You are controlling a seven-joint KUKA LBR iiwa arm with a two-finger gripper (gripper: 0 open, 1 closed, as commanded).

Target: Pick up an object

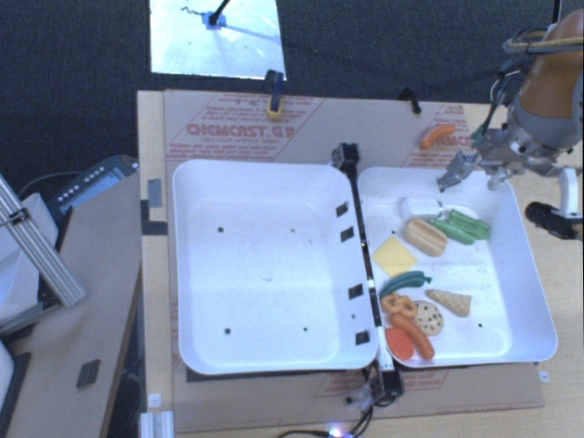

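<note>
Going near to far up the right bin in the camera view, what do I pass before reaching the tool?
Red carrot-like piece → round cookie → yellow square slice → bread roll → small white piece → tool, hovering over the right bin's far rim.

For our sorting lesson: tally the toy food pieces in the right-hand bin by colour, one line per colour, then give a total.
Green: 2 (long pod, dark pepper)
Orange or red: 3 (pretzel, carrot stick, red slice)
Yellow: 1 (cheese)
Brown or tan: 3 (bun, cookie, wedge)
White: 1 (piece)
Total: 10
</note>
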